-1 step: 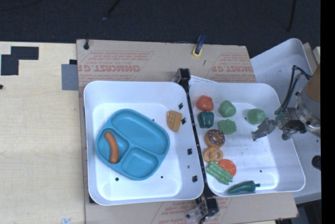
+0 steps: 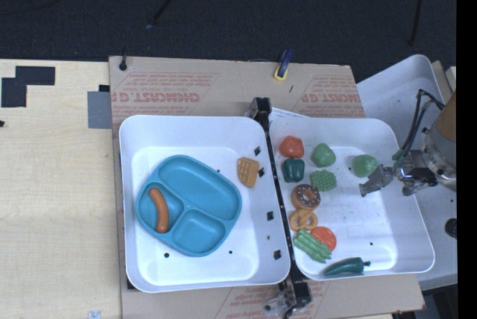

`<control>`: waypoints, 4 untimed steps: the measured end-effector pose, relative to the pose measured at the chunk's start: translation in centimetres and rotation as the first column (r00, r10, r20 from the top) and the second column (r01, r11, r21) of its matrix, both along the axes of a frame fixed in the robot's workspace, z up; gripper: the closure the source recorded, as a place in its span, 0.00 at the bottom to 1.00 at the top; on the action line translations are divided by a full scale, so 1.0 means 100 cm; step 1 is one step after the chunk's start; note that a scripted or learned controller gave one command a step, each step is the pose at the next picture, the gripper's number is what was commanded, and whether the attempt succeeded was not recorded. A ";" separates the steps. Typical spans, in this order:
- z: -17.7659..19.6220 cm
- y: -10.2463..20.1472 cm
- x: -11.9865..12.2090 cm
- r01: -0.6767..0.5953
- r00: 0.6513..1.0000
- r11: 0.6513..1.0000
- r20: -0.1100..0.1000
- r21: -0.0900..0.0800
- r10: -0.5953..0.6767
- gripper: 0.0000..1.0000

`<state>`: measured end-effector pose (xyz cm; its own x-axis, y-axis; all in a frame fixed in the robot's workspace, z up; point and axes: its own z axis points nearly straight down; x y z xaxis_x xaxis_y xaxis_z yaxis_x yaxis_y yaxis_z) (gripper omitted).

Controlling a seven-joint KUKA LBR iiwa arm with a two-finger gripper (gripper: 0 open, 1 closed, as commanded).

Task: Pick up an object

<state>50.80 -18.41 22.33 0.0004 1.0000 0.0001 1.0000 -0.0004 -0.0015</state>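
Camera view: the gripper (image 2: 389, 182) hovers low over the right bin (image 2: 414, 235), at its right side, just beside a green toy vegetable (image 2: 364, 165). Whether the jaws are released or clenched, I cannot tell. Nothing is seen held. Other toy foods, including a doughnut (image 2: 305, 196), cluster toward the bin's left. Judged step: approach. Next move calls for centring over the green piece, then descending.

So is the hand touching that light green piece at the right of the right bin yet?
Apart. The camera view shows a strip of white bin floor between the hand and the light green piece.
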 end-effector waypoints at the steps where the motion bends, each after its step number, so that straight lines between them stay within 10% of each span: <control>1: -0.060 0.005 -0.008 -0.001 1.000 1.000 -0.005 0.003 0.001 0.00; 3: -0.137 0.015 -0.014 0.000 1.000 1.000 -0.001 0.001 0.000 0.00; 4: -0.125 0.014 -0.014 0.005 1.000 1.000 0.000 0.002 -0.005 1.00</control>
<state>49.39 -17.00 9.80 0.0053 1.0000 0.0023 1.0000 -0.0053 -0.0020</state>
